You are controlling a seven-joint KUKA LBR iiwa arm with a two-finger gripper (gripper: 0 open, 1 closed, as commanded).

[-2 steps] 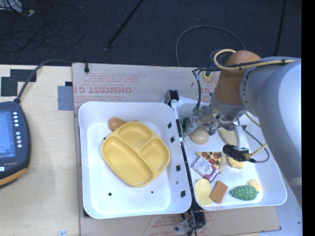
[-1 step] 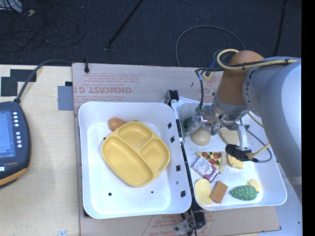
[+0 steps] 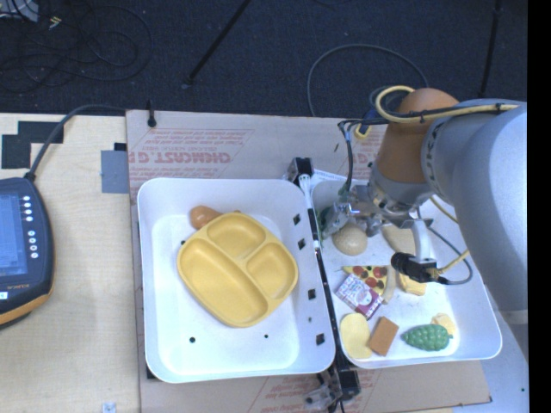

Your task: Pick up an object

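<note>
Roughly over the upper left of the right bin (image 3: 482,338), the gripper (image 3: 362,218) hangs above a pale rounded object (image 3: 350,241), egg- or bun-like; how it is set cannot be told, since the wrist hides it, and nothing is seen held. That pale piece looks like light, hard, smooth plastic toy food, likely slippery; pinch across its widest middle. Nearby lie a pizza slice (image 3: 368,275), a pink packet (image 3: 356,292), a brown block (image 3: 383,335), a green bumpy piece (image 3: 427,337). The left bin (image 3: 164,334) carries a yellow divided plate (image 3: 237,268). Cardboard (image 3: 185,153) under the bins bears reversed red lettering, not surely legible; packet print too small.
</note>
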